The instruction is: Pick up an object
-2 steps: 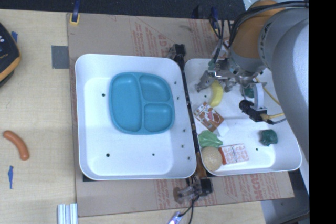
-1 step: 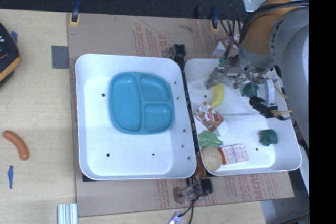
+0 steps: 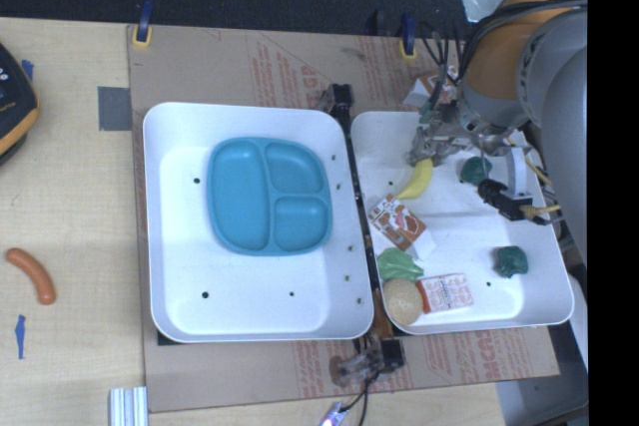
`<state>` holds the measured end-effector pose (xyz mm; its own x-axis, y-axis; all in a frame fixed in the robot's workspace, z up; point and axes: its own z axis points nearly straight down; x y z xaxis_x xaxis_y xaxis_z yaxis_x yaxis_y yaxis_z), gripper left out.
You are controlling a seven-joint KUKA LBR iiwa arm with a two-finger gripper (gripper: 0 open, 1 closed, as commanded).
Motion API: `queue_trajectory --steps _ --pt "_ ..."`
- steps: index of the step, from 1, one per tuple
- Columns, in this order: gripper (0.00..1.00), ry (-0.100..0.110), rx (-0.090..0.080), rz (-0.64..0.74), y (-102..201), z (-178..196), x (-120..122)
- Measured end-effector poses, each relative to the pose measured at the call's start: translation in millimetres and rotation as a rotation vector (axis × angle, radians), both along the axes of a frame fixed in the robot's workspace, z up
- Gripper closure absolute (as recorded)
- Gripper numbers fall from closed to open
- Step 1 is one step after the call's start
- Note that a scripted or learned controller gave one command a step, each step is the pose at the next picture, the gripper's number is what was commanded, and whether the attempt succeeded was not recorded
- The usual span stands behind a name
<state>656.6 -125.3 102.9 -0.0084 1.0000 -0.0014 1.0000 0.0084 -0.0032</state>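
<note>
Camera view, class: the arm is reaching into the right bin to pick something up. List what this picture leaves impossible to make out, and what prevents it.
- Gripper: its fingers sit in a dark cluster of metal and cables over the banana; open, shut or touching cannot be told.
- Red-and-white packet: print too small to read.
- Dark green object: too small and blurred to identify.
- Black-and-yellow device: cut off by the left edge.

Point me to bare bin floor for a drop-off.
Left bin: bare floor rings the blue divided plate, widest along the near and left walls. Right bin: crowded near the divider; one bare patch between the banana and the green toy.
</note>
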Motion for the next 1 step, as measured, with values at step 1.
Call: queue_trajectory --steps 1 --pt "1.00 -0.002 0.003 -0.003 60.0 90.0 -29.0"
